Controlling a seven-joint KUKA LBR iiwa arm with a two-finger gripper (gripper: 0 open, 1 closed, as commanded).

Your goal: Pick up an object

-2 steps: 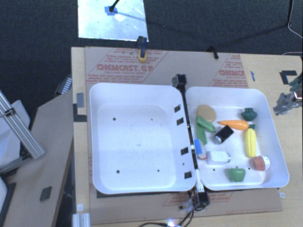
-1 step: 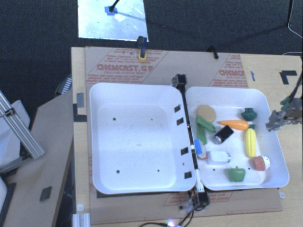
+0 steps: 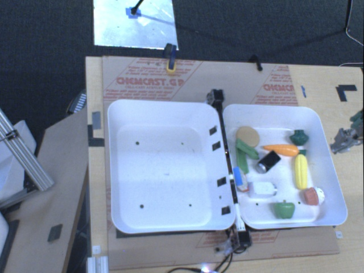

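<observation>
On the surface, the left bin sits beside the right bin, which holds a tan disc, orange carrot, yellow corn and green pepper. The claw sits at the far right; its state cannot be told.

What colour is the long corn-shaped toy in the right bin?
Yellow. The corn lies upright near the right bin's right side, clearest in the camera view.
</observation>
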